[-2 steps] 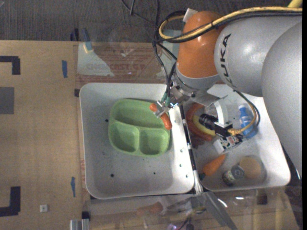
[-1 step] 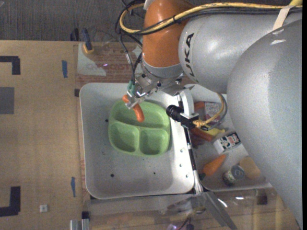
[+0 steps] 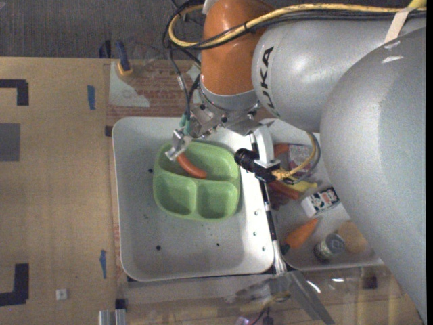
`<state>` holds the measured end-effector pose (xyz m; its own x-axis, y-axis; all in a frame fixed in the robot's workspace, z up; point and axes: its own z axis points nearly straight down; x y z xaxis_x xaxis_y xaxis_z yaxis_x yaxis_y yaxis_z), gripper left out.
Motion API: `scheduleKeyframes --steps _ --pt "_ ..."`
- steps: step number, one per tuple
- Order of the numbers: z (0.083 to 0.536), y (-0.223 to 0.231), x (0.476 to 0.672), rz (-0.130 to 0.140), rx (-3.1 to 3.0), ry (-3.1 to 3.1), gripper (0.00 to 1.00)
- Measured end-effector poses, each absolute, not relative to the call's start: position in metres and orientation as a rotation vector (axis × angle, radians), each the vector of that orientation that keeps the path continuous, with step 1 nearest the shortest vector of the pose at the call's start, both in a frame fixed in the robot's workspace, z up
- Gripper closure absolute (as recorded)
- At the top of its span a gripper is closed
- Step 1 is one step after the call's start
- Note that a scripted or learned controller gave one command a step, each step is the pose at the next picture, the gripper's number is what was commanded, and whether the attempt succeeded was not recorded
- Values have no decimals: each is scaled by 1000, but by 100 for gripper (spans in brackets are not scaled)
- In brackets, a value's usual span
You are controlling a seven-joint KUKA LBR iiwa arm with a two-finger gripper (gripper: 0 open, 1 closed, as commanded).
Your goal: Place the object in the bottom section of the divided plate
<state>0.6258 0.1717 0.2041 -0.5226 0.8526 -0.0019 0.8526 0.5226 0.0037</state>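
Note:
A green divided plate (image 3: 177, 196) lies in the left white bin (image 3: 189, 249), with one large section at its upper side and two smaller sections below. An orange-red, sausage-shaped object (image 3: 193, 168) lies slanted in the large upper section. My gripper (image 3: 178, 146) hangs over the plate's upper left rim, right at the object's upper left end. Whether it touches the object is not visible. The grey arm and its orange band cover the bin's upper right part.
The right bin (image 3: 298, 259) holds an orange carrot (image 3: 302, 232), a small can (image 3: 328, 248), a little white carton (image 3: 320, 200), a beige item (image 3: 353, 235) and red pieces (image 3: 287, 189). A ridge (image 3: 265, 215) separates the two bins.

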Motion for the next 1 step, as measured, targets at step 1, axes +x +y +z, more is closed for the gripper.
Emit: scheduleKeyframes --steps 1 --pt "217 182 630 6 1278 2864 0"
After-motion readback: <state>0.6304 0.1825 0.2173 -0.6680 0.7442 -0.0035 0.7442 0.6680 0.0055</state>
